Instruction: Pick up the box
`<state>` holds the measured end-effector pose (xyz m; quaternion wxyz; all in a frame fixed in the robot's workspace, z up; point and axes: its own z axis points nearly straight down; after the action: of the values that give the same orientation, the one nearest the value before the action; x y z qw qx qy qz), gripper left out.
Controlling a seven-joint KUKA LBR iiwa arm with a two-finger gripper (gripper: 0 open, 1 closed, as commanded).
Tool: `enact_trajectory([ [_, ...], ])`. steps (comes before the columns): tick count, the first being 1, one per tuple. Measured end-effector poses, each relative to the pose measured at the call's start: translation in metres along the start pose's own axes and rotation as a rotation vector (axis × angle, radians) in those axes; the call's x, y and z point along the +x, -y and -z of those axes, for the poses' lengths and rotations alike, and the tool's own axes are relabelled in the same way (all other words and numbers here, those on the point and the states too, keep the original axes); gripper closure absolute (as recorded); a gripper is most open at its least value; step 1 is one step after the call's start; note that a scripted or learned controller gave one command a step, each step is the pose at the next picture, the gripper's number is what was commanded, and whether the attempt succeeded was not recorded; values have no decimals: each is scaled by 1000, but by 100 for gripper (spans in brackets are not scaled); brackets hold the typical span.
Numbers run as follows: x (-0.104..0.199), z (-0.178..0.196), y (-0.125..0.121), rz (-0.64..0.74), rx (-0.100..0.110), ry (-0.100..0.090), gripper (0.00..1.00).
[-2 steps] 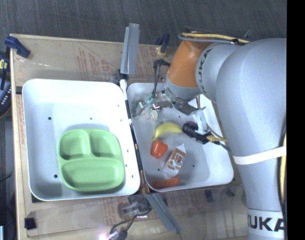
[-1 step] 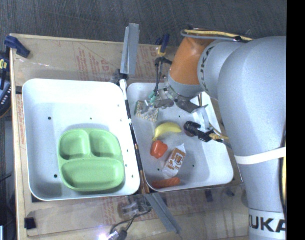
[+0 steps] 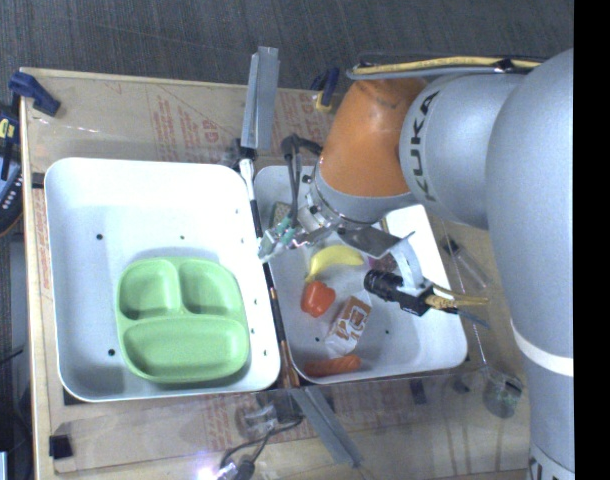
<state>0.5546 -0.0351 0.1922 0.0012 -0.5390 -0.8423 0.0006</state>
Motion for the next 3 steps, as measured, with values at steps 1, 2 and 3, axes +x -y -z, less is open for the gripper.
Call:
enact_trajectory([
  [1, -46, 3, 14, -643, -1, 0, 100],
  [2, -46, 3, 14, -642, -1, 0, 0],
  [3, -107, 31, 17, -500, -1, 0, 0],
])
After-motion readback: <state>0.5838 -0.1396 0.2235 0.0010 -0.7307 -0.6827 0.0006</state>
